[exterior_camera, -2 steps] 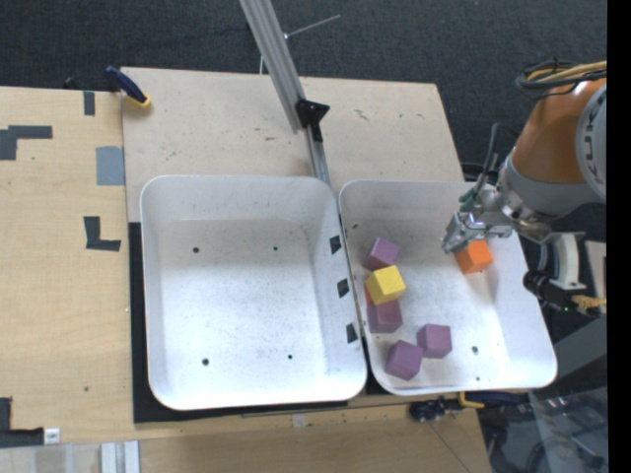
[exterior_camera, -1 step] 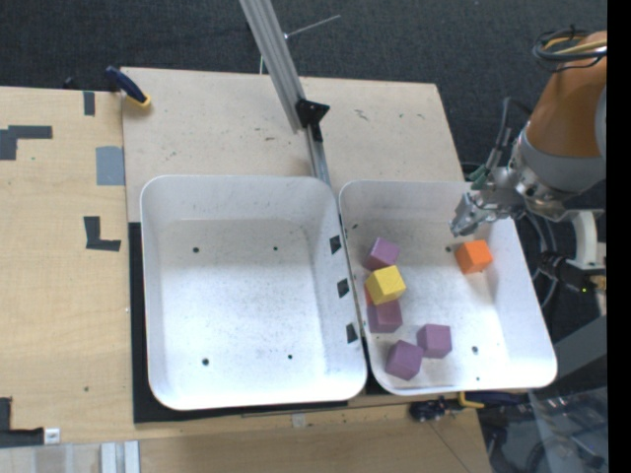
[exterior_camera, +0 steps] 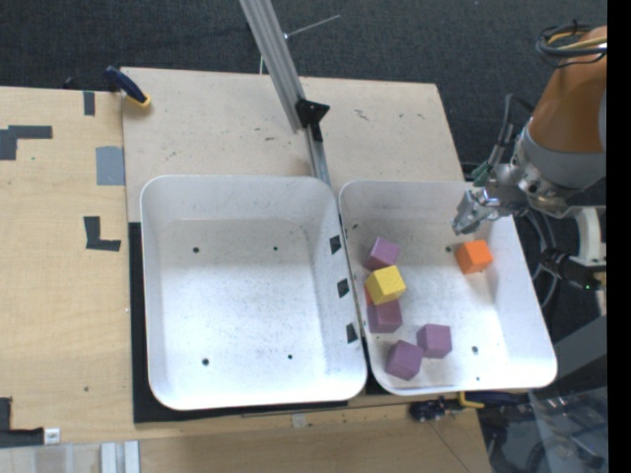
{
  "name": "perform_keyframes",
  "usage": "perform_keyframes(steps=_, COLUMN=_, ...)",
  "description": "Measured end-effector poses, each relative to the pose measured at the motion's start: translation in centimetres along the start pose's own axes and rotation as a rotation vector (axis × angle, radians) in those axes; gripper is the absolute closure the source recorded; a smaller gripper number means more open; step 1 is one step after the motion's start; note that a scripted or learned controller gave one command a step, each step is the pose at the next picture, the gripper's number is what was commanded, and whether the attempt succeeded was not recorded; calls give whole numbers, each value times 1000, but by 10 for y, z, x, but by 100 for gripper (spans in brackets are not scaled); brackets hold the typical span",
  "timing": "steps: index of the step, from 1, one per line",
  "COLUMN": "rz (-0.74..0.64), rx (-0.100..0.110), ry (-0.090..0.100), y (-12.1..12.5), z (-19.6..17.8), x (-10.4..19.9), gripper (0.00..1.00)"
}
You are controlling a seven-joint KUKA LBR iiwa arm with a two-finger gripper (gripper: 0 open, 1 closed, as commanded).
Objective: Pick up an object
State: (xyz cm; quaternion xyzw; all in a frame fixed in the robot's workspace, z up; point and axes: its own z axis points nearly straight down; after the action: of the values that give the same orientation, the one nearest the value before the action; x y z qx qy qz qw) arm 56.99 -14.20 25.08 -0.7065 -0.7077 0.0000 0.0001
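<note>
In the right bin lie several small blocks. An orange block rests near the bin's right wall. A yellow block sits on top of a purple one, with another purple block just behind it. Two more purple blocks lie toward the front. My gripper hangs over the back right part of this bin, just above and behind the orange block. Nothing shows between its fingers.
The left bin stands beside the right one, with a low divider wall between them. A slanted metal rail crosses the back of the bench. A blue and yellow clamp lies at the far left.
</note>
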Motion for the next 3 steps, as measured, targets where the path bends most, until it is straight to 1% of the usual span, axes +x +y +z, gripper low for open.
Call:
perform_keyframes(steps=1, rz=-4, rx=2, ry=0, y=12, z=13, x=50, gripper=100)
perform_keyframes(steps=2, rz=-6, rx=0, ry=2, y=18, z=6, x=108, gripper=100)
perform_keyframes(steps=3, rz=-6, rx=0, ry=2, y=30, z=0, x=164, gripper=100)
